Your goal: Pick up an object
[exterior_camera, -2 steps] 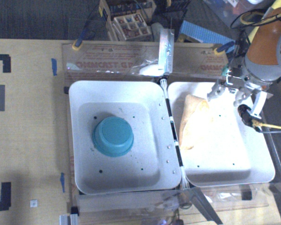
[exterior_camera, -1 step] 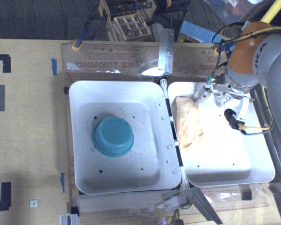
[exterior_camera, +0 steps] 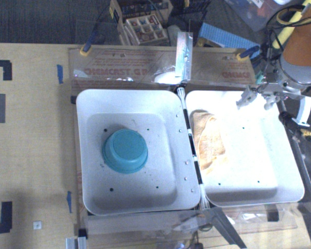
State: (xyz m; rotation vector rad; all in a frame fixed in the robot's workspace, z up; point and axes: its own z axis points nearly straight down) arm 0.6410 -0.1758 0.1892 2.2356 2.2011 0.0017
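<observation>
Nearest the camera, the front rims of two shallow white bins were noted, set side by side on a pale wooden table (exterior_camera: 31,154).

Left bin (exterior_camera: 88,118): one teal bowl (exterior_camera: 125,150) was recorded upside down on the floor of the bin, left of centre and apart from all walls. Its rim was flat against the floor, so only the rounded base was offered from above; it was judged an awkward shape for two jaws.

Right bin (exterior_camera: 259,154): a crumpled tan cloth or bag (exterior_camera: 207,139) was seen lying against the left wall, just beside the divide between the bins. It was judged to be soft, with folds that could be pinched. The rest of that bin's floor was brightly lit and washed out.

The gripper (exterior_camera: 256,98) was observed at the far right corner of the right bin, hanging from the grey wrist below the orange band. It was well apart from both the cloth and the bowl, and nothing was seen between the jaws. How wide the jaws stood could not be told; the parts were small and blurred against the glare.

No object was judged as yet picked. The cloth was the nearer candidate, so a move left and down was judged necessary.
</observation>
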